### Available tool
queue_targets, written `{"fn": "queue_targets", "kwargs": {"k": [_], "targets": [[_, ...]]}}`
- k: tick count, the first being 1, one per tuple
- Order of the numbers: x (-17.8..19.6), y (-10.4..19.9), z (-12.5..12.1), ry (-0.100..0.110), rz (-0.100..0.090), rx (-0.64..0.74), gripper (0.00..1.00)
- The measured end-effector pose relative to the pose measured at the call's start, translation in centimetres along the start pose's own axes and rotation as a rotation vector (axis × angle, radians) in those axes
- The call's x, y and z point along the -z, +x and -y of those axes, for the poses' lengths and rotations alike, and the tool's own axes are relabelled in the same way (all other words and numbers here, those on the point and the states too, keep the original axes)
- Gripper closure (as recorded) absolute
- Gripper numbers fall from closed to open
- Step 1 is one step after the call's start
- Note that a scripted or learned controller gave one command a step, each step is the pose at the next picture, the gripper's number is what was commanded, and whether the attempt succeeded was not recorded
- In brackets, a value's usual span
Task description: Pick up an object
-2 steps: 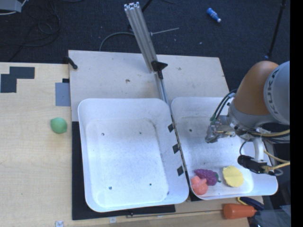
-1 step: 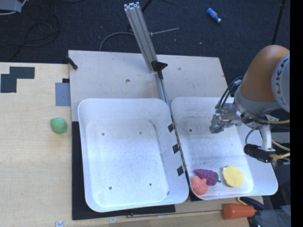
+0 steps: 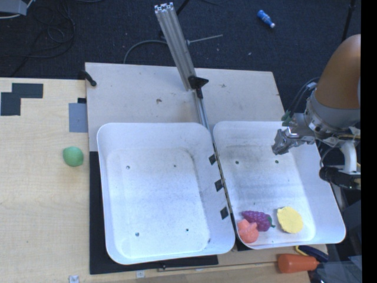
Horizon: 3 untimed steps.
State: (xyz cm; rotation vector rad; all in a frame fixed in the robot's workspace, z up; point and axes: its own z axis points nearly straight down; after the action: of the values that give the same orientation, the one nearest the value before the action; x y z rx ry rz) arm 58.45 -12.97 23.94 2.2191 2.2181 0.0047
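At the far left, a green ball (image 3: 73,156) lies on the pale wooden surface, well apart from the bins. Next comes the left bin (image 3: 118,158), its wide white floor bare from rim to rim, with its right rim pressed against the neighbouring bin along a row of black clips. Above that seam a metal post (image 3: 177,43) slants up and away across the bench. The right bin (image 3: 259,175) has open floor through its upper and middle parts; its contents crowd the near edge. There an orange piece (image 3: 248,231) sits in the near left corner touching a purple grape bunch (image 3: 258,219), and a yellow round object (image 3: 290,220) lies just beside the grapes, close to the near rim. The gripper (image 3: 281,144) hangs over the bin's upper right area, well apart from the three objects and holding nothing; whether its fingers stand wide or narrow cannot be told. Below the bin's near rim, an orange tool (image 3: 297,262) lies on the bench.
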Motion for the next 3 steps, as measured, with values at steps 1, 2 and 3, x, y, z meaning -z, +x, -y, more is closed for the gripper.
{"fn": "queue_targets", "kwargs": {"k": [1, 2, 3], "targets": [[2.1, -0.1, 0.0, 0.003, 0.0, 0.0, 1.0], [2.2, 5.2, 0.6, 0.005, -0.001, 0.003, 1.0], [2.0, 9.8, 3.0, 0.006, -0.002, 0.003, 1.0]]}}
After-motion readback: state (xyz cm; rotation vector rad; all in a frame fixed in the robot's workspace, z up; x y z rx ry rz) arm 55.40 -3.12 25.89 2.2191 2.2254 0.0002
